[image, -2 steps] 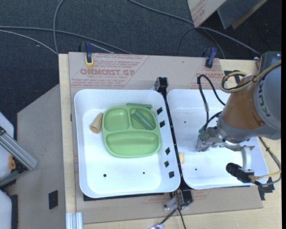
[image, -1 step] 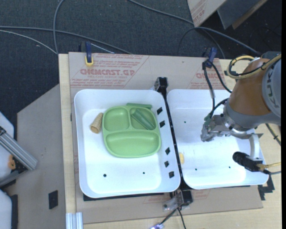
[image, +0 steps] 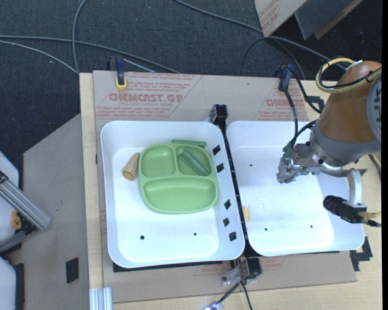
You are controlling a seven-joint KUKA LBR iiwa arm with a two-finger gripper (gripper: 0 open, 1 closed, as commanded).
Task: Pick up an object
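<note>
"CHEMCAST" lettering [image: 145, 97] on bench board [image: 182, 85]

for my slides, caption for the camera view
Gripper over the right bin; green plate and cone in the left bin.

The arm [image: 348, 115] was cut off by the frame's edge at three o'clock, so its upper links went unseen. The tool [image: 290, 171] pointed down, and its fingertips were too small and blurred to tell how they stood. A small yellowish scrap [image: 245, 213] by the divider [image: 229, 181] was too tiny to identify. The cardboard box [image: 279, 13] at one o'clock was cropped by the top edge.
</note>
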